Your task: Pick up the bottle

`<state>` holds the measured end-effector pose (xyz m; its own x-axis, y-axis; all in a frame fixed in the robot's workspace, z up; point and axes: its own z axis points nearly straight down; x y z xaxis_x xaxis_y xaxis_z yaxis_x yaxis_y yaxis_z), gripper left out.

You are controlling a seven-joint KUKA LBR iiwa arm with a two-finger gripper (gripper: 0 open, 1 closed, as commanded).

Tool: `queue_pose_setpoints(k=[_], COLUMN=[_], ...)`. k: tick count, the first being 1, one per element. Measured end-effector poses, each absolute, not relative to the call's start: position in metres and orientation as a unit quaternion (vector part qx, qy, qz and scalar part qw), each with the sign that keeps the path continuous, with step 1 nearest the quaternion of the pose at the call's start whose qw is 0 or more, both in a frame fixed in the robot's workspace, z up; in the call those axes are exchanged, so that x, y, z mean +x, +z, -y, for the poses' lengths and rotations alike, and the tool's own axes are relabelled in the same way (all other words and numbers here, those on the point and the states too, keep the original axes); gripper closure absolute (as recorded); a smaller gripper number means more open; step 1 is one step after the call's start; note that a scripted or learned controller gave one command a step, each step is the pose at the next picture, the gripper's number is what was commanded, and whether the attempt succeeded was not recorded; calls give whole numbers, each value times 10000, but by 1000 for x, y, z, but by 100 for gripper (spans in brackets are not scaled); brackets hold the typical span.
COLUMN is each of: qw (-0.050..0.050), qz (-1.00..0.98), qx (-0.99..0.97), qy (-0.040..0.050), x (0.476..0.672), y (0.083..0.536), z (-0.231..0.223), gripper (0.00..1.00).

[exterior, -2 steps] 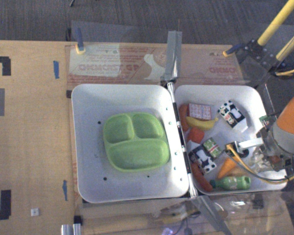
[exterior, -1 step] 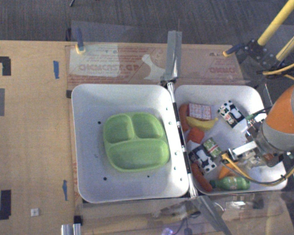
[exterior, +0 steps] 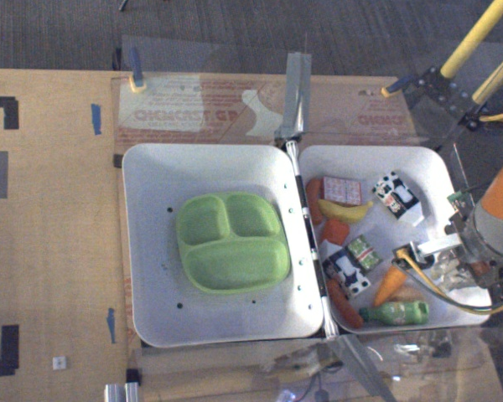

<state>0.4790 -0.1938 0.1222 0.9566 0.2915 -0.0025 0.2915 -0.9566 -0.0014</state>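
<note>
The bottle (exterior: pixel 395 312) is green and lies on its side near the front edge of the right bin (exterior: pixel 436 164), cap end pointing left. An orange carrot (exterior: pixel 389 284) rests just above it. My gripper (exterior: pixel 443 265) hangs over the right side of that bin, up and to the right of the bottle and apart from it. Cables loop below the gripper, close to the bottle's right end. Nothing shows in the gripper's grasp.
The right bin also holds a banana (exterior: pixel 344 210), a pink card (exterior: pixel 342 190), black-and-white cartons (exterior: pixel 397 195) (exterior: pixel 347 270), a green carton (exterior: pixel 365 250) and red pieces along its left wall. A green divided plate (exterior: pixel 231 243) lies in the left bin (exterior: pixel 151 182).
</note>
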Motion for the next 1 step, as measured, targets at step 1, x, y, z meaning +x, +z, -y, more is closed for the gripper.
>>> queue_pose_setpoints(k=[1], qw=[6], qz=[1743], qx=[-9847], qy=[10], x=[508], y=[320], z=[222], gripper=[100])
